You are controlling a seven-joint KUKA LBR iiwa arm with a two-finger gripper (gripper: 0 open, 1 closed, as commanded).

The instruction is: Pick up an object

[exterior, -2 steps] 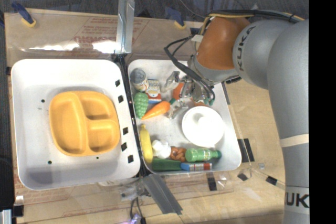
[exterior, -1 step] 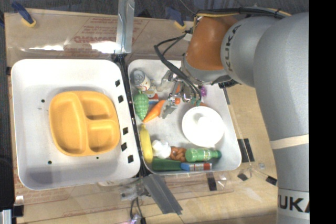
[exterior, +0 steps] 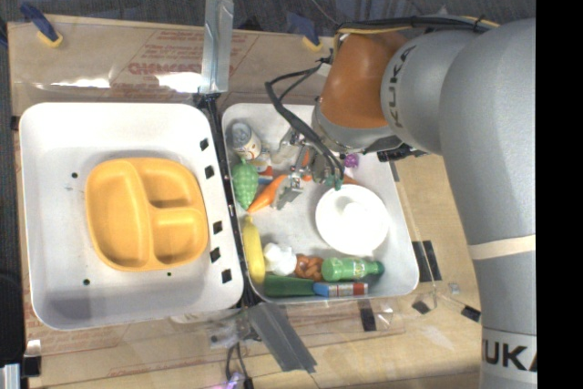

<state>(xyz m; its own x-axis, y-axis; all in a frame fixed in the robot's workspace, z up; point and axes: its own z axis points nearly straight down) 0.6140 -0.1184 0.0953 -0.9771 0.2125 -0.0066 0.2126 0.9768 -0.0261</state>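
A: Gripper position?

B: Low in the right bin, upper middle, under the orange band of the arm. Metal parts and cables crowd it; cannot tell whether it is spread or pressed together, or pinching anything.

A: Nearest items?

B: Orange carrot-shaped piece just beside it on the view's left, touching a green bumpy piece. Small round tin above those, near the bin's corner. White round plate just below and right of the gripper.

A: Farther out?

B: Yellow banana along the left wall. Green bottle, a brown item and a white item along the bottom edge, with a dark green long piece beneath. Left bin carries a yellow divided tray. Both bins sit on the counter.
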